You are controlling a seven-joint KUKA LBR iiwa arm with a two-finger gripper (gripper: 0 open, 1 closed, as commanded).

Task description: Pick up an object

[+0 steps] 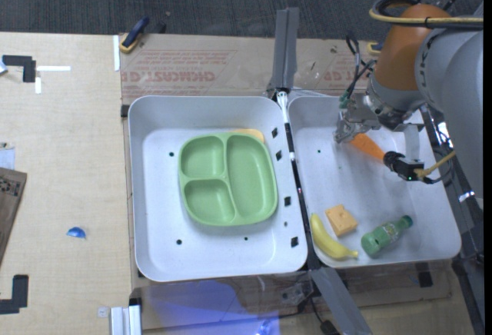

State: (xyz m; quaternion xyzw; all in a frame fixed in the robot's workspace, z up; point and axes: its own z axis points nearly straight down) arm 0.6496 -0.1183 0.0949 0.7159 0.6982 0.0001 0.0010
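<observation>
My gripper (350,129) is low over the far part of the right bin (430,203), hanging below the orange wrist band. An orange carrot-like piece (368,146) lies slanted just to its lower right, with its upper-left end right at the gripper's tip. Whether that piece is gripped or only touching is unclear from this angle. At the near edge of the same bin are a banana (330,241), an orange-yellow cube (340,219) and a green bottle (386,234) on its side.
A green divided plate (228,178) sits in the middle of the left bin (154,195), with a yellow item (247,133) peeking out behind its far edge. A black and yellow cable (407,167) hangs from the arm over the right bin.
</observation>
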